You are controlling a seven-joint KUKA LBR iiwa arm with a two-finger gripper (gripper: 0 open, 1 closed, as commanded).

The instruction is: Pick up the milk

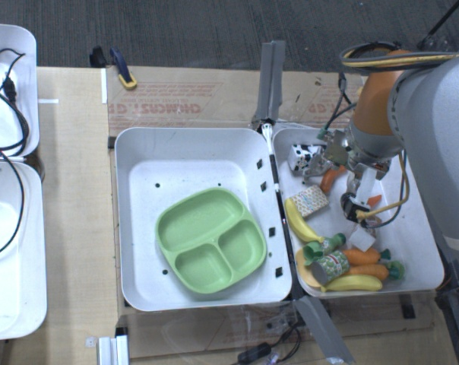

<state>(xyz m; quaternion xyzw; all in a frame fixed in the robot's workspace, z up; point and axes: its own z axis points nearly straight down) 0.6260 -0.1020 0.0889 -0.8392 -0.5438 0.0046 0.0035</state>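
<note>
How the jaws stand cannot be told: the gripper [321,164] is seen from above, and the wrist hides its tips. Nothing visibly sits between them, so I would not call anything held.

Taking the patterned box [311,201] in the right bin [425,238] as the mark, the milk [302,157] (a small cow-spotted carton) lies just beyond it, in the bin's far corner by the wall shared with the left bin. The gripper hangs beyond the box too, just beside the milk on the arm's side, perhaps touching it. An orange piece [332,178], likely a carrot, lies between the box and the gripper.

The main risk, as I judge it, is the corner. A closing move that is off-centre could push the carton against the wall rather than trap it, or tip it over. The orange piece is close enough to be caught instead of, or along with, the milk. The carton looks light, so a poor grip could let it slip on the lift.
</note>
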